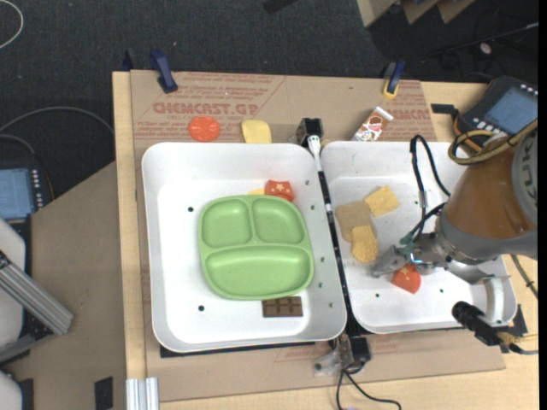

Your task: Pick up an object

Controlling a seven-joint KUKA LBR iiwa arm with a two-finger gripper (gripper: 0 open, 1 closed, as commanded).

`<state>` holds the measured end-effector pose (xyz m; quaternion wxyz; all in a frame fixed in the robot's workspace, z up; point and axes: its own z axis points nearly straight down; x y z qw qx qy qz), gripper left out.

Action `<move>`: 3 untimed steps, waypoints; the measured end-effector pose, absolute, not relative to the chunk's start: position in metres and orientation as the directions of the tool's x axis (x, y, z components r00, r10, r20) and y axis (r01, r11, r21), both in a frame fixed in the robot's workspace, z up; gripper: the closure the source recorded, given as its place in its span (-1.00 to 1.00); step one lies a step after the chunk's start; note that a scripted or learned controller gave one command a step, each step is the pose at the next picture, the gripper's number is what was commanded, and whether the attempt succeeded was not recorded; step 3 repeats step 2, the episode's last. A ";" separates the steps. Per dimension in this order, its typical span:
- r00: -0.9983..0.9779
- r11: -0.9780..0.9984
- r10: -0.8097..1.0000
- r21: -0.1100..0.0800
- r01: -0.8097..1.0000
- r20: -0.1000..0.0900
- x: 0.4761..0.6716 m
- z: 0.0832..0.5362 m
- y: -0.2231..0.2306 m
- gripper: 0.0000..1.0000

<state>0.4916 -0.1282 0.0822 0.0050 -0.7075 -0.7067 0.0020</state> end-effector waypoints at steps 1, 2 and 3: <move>0.002 -0.002 1.000 0.003 1.000 -0.002 0.496 0.095 -0.131 1.00; -0.009 0.009 1.000 0.014 1.000 0.001 0.546 0.191 -0.071 1.00; -0.009 0.009 1.000 0.014 1.000 0.001 0.546 0.191 -0.071 1.00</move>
